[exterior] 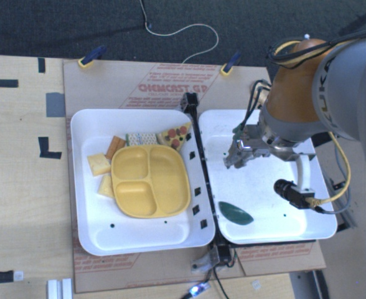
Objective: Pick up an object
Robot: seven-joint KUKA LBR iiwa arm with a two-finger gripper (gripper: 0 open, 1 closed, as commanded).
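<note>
We count one dark green flat object (pixel 235 213) in the right bin (pixel 307 229), below and slightly left of the end effector (pixel 239 155), near that bin's front edge and apart from the fingers. The end effector hangs over the bin's upper left part; we cannot tell its finger state. Much of the right bin's floor lies bare around the object. Left of the end effector, the left bin (pixel 83 167) holds one yellow divided plate (pixel 150 180), two pale crackers (pixel 99 164), one brown piece (pixel 114 147) and some small toy food pieces (pixel 170 136) by the shared wall.
</note>
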